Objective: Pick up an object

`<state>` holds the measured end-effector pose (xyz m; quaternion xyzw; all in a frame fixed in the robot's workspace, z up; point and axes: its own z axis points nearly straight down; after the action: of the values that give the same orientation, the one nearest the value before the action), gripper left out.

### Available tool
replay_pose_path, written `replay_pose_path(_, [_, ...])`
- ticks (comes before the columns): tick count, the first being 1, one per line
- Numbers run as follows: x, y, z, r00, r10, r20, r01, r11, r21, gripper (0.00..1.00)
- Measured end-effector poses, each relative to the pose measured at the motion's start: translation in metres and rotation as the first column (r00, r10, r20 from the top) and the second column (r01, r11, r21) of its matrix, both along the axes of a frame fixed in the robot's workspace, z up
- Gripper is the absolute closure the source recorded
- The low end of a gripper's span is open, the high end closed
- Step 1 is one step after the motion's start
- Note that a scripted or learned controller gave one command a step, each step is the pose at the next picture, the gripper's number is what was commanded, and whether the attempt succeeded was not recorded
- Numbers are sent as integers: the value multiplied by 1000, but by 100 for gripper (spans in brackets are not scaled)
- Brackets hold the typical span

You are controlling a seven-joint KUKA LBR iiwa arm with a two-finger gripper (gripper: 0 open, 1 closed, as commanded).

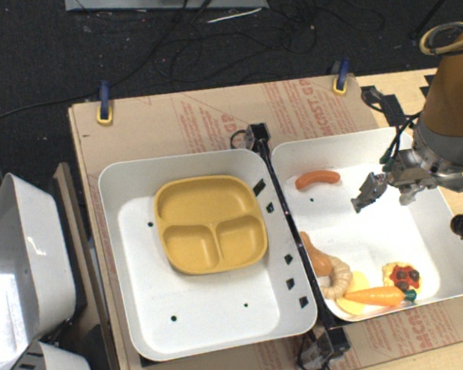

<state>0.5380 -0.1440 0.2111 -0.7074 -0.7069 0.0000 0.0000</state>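
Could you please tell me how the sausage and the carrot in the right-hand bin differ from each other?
The sausage is reddish-orange and rounded at both ends; the carrot is brighter orange, tapers to a point and has a green tip. The sausage lies alone near the bin's far wall, while the carrot lies by the near wall among other toy foods. The carrot looks longer. Both lie flat, roughly crosswise, apart from the gripper.

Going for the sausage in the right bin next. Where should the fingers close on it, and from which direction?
Grip the sausage at its middle, coming straight down from above. It lies flat and alone on the right bin floor, long axis running left-right, so probably close the fingers across its narrow width, front to back. The gripper is just beside it.
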Motion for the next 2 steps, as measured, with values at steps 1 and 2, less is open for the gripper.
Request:
replay_pose_path(1, [0, 0, 0, 1000, 0, 0, 0, 1000, 0, 0])
replay_pose_path(2, [7, 3, -61, 1000, 0, -5, 0, 1000, 1, 0])
